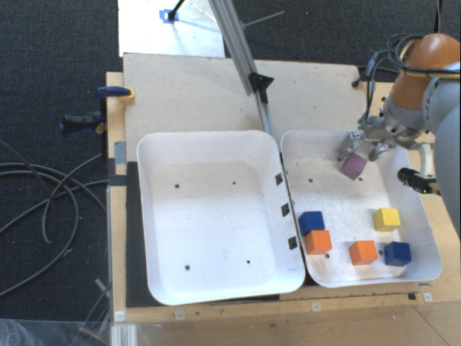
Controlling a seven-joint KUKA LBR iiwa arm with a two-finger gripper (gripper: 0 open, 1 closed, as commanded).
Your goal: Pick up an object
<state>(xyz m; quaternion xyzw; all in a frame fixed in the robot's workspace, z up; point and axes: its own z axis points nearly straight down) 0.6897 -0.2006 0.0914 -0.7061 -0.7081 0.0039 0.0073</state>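
Note:
My gripper hangs over the far part of the right bin, reaching in from the right. A purple block sits tilted at its fingertips, caught between the grey fingers, and seems raised off the bin floor. Nearer the front of the same bin lie a blue block, an orange block, a second orange block, a dark blue block and a yellow block.
The left bin stands beside the right one, with a shared wall between them. A slanted metal rod with a black clamp crosses the back of the bench. Cables lie on the floor at left.

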